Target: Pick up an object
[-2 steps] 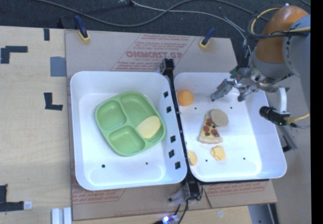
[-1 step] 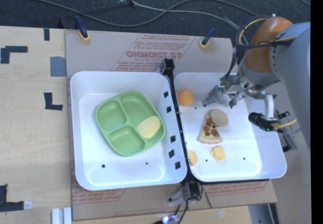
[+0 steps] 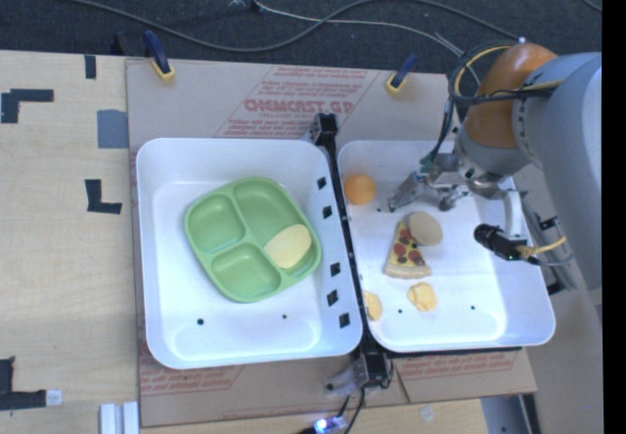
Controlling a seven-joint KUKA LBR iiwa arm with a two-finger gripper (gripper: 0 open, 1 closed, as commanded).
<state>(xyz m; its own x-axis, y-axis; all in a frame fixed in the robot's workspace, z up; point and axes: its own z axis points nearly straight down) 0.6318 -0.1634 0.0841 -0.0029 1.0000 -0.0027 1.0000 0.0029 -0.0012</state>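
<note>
Small yellow pieces (image 3: pixel 423 297) lie at the right bin's (image 3: pixel 528 320) near edge.
Hand (image 3: pixel 416 195) hovers over that bin, fingers spread, gripping nothing; pizza slice (image 3: pixel 406 254) just below, orange ball (image 3: pixel 360 190) beside; green tray (image 3: pixel 240 237) in the left bin (image 3: pixel 161 227).

Grey arm (image 3: pixel 562 139) reaching from right, wrist bent down, gripper (image 3: pixel 416 193) low
</note>
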